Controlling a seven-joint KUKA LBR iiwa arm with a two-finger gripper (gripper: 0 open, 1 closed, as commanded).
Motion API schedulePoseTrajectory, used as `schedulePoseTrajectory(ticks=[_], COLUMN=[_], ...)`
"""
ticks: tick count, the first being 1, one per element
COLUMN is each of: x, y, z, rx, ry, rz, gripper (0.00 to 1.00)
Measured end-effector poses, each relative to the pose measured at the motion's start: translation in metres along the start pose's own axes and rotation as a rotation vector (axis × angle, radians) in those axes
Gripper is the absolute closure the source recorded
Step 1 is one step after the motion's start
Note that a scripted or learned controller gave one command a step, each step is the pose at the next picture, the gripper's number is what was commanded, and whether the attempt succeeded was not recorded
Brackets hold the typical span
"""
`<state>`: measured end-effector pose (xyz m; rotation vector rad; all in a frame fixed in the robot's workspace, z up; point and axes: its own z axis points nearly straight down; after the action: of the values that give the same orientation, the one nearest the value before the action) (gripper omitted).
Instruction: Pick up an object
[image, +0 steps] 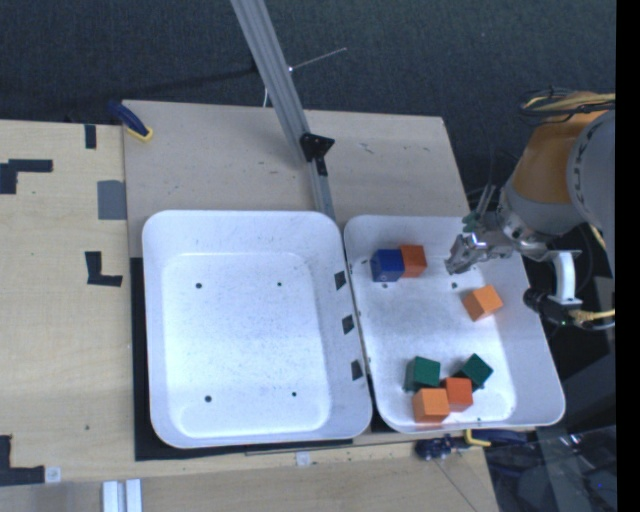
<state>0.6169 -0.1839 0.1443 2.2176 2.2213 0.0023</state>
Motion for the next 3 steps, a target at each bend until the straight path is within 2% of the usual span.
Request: schedulePoseTrajectory(ticks=[2, 3], x=[-0.007, 0.050], y=[0.007, -0.002], z=[-0.100, -0.088], rx=[-0.002, 0.005], ry=[-0.001, 0.002], rz=[-0.001, -0.004], gripper=[1.00, 1.00])
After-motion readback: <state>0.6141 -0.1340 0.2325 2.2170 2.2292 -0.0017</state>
